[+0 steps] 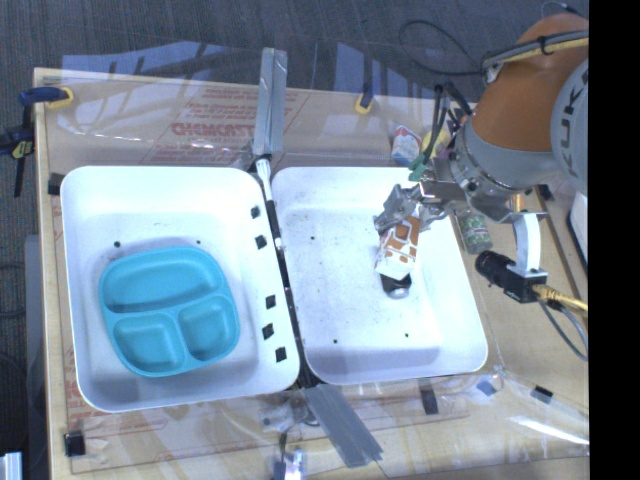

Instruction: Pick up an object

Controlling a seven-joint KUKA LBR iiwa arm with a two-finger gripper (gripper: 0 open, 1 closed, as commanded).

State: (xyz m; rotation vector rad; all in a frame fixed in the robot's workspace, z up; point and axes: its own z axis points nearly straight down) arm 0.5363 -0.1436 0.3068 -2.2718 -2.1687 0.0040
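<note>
One carton (398, 247) just below fingers (400, 208)

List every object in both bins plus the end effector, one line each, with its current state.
Blue divided plate: lying flat in the left bin, right side up, its three compartments holding nothing.
Orange-and-white object: in the right bin, directly under the end effector, tilted; whether it is lifted off the floor cannot be told.
End effector: lowered into the right bin at the object's upper end.
</note>
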